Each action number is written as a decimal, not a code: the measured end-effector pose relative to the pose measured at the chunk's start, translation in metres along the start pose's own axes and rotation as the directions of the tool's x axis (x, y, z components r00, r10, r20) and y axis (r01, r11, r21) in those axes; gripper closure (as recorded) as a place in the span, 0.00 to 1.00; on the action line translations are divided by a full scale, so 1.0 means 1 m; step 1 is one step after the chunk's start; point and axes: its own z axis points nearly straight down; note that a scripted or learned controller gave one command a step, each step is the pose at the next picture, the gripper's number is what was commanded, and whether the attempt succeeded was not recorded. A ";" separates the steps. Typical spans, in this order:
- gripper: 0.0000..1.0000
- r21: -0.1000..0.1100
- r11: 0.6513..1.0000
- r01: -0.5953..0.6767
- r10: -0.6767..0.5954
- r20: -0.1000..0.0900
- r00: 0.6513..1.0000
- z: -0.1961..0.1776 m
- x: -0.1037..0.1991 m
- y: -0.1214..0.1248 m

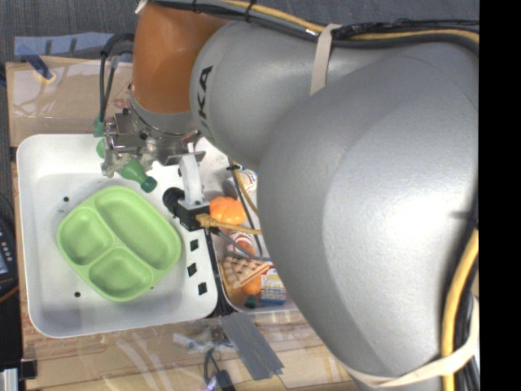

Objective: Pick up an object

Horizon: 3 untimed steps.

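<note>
The left white bin (32, 218) sits on the brown worktop (57, 96). A green plate (118, 247) with three compartments lies flat in it, taking up much of the bin's floor. It is nearer the bin's left and front walls than its far wall.

Just past the plate's far edge, the claw (124, 163) hangs over the far part of this bin, close to the plate's rim. Whether it touches the plate cannot be told. Seen from this angle, it also cannot be told whether the claw is spread or pressed together, and nothing can be made out in its grip. Above it rises the orange band (163, 55) of the arm (366, 202).

Farther right, a small orange object (228, 211) lies at the divide between the two bins, by the left wall of the right bin (221, 292). More small things are bunched in the exposed strip of that bin, among them a waffle-patterned piece (242, 269) and a printed packet (273, 284). The grey arm covers the rest of the right bin. A strip of grey tape (252, 344) lies on the worktop in front of the bins.
</note>
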 end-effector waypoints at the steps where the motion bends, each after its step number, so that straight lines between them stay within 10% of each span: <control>1: 1.00 0.007 0.999 -0.047 0.047 0.002 0.999 0.074 0.043 -0.010; 3: 1.00 -0.033 0.968 -0.249 0.248 -0.015 0.969 0.133 0.055 -0.077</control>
